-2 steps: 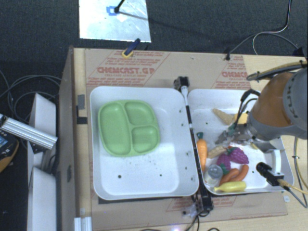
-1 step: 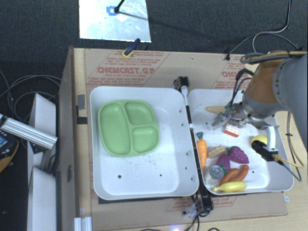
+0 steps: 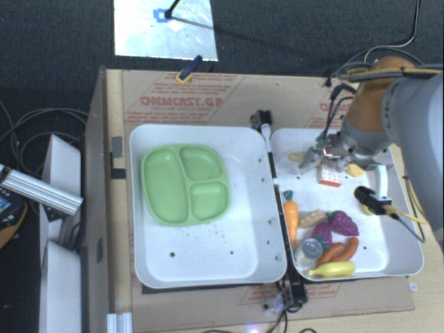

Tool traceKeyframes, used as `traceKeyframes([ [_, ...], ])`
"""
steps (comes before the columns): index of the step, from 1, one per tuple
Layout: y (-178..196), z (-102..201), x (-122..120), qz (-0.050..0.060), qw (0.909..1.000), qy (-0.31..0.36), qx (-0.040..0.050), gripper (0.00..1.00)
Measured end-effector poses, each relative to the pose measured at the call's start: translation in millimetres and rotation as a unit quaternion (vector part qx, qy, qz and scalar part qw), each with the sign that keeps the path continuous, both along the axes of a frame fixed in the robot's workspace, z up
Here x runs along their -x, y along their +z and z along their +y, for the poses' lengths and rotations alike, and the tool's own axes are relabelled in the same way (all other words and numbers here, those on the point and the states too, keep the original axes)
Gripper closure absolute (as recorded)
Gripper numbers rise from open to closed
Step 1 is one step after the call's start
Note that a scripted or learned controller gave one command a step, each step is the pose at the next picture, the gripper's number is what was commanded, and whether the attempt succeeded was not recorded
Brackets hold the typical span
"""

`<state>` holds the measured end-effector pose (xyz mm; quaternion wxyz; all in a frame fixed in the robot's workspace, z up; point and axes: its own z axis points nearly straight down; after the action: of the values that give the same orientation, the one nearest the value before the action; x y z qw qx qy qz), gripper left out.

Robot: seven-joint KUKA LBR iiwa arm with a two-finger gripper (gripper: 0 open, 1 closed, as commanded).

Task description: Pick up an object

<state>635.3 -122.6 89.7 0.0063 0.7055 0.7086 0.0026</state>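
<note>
My gripper hangs low over the back part of the right bin. A small red and white box lies just in front of it, and a tan piece lies at its left. A yellow piece sits to its right. Nearer the front of that bin lie an orange carrot, purple grapes, a small can, a red-orange vegetable and a yellow banana. Nothing shows held in the gripper.
The left bin holds a green divided plate. A ridge separates the two bins. The arm covers the right bin's back right corner. Cardboard lies under both bins.
</note>
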Motion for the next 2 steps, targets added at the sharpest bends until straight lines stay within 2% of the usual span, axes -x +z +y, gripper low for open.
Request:
traceKeyframes([
  [1,91.3,-1.5,9.9,0.004,1.0000,0.000,-0.0019,0.00],
  [2,22.8,-10.2,17.8,0.006,1.0000,-0.001,-0.0024,0.00],
])
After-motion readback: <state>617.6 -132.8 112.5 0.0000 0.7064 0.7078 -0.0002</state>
